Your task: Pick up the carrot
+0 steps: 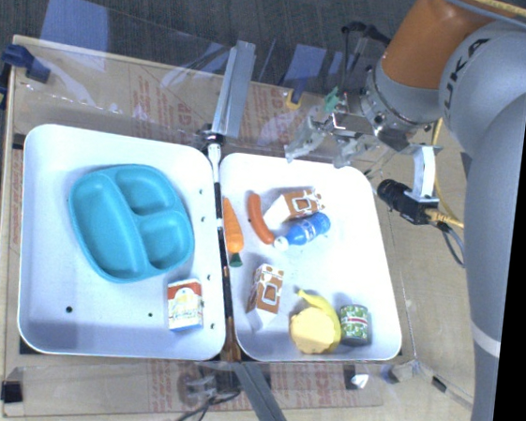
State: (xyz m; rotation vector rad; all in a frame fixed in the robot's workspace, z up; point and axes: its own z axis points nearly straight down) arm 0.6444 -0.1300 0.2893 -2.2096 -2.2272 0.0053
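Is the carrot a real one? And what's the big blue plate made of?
The carrot looks like toy plastic: its orange is even and smooth, though it's too small to be sure. The blue plate looks like moulded plastic too, with a soft sheen and rounded compartments.

A robotics laboratory is indicated. A worktop (145, 88) fitted with clear guard panels (130, 53) and clamps (16, 59) is seen, bearing two white bins (34, 311) of toy food; loose cabling (441, 220) is noted.
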